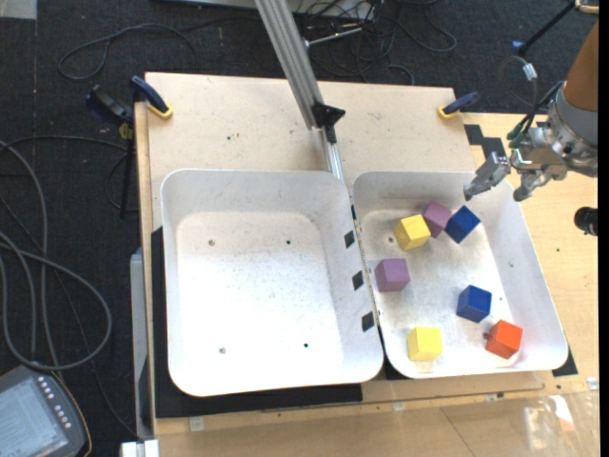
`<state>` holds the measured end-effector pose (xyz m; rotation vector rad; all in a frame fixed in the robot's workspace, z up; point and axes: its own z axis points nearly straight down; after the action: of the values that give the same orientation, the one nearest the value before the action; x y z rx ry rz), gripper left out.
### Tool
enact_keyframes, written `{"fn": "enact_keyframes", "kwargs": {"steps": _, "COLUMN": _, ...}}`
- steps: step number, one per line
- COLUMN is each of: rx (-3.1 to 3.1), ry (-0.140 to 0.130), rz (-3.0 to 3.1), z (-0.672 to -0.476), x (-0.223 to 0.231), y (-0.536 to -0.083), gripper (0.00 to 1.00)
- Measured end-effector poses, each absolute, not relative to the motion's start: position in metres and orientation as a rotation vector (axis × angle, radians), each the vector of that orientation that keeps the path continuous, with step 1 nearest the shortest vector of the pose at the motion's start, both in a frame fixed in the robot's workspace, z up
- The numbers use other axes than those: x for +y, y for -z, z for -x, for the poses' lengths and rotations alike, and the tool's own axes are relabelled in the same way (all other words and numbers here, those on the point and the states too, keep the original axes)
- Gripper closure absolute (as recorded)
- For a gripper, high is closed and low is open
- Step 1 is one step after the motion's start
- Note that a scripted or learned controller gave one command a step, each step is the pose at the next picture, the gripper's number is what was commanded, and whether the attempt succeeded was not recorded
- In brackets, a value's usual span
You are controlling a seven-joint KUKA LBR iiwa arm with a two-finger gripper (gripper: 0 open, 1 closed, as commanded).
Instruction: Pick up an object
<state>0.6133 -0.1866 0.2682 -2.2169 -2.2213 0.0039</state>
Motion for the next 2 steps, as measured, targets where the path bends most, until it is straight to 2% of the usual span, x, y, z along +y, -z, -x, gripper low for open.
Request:
{"fn": "enact_keyframes", "kwargs": {"steps": 1, "rx": -2.226, "ry": -0.001, "rz": 2.218, "z": -0.614, "x": -0.186, "y": -0.271, "gripper": 0.00}}
{"fn": "enact_keyframes", "kwargs": {"steps": 2, "rx": -2.219, "ry": -0.006, "rz": 2.217, "z": -0.619, "x": -0.186, "y": -0.208, "gripper": 0.00}}
